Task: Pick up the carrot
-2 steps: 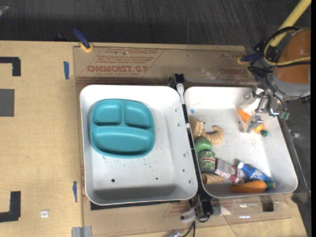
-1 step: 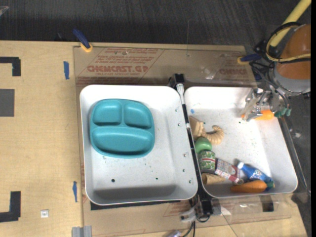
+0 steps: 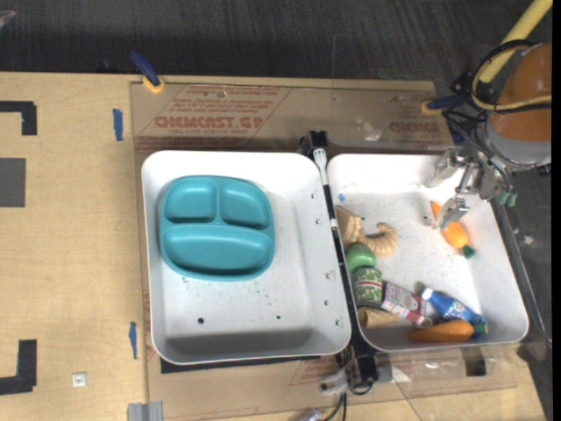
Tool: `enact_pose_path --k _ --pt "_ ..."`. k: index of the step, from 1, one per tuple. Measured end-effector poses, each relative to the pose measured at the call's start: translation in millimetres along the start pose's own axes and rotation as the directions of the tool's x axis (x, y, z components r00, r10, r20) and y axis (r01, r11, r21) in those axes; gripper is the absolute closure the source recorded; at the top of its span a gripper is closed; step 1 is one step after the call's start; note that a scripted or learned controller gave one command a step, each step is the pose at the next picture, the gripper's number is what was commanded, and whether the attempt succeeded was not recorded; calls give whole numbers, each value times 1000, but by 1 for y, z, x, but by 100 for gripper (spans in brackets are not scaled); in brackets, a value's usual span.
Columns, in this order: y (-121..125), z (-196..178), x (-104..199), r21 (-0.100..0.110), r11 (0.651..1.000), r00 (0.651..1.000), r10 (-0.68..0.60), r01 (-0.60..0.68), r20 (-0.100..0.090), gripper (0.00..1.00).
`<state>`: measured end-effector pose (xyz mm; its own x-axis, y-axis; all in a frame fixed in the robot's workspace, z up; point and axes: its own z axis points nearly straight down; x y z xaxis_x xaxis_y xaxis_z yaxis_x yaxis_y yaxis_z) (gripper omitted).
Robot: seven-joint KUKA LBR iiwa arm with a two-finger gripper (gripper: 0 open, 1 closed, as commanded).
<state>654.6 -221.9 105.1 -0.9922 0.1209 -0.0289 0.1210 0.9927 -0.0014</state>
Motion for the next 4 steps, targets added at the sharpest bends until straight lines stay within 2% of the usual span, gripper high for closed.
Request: enact_pose_path --k 1,2,3,4 --pt "-4 17 27 -4 995 994 -104 104 -20 0" --pt "-3 1 21 0 994 994 -105 105 -4 100" --pt "107 -73 66 -8 997 997 -74 73 -14 100" --pt "59 3 64 -11 946 945 -325 325 -26 100"
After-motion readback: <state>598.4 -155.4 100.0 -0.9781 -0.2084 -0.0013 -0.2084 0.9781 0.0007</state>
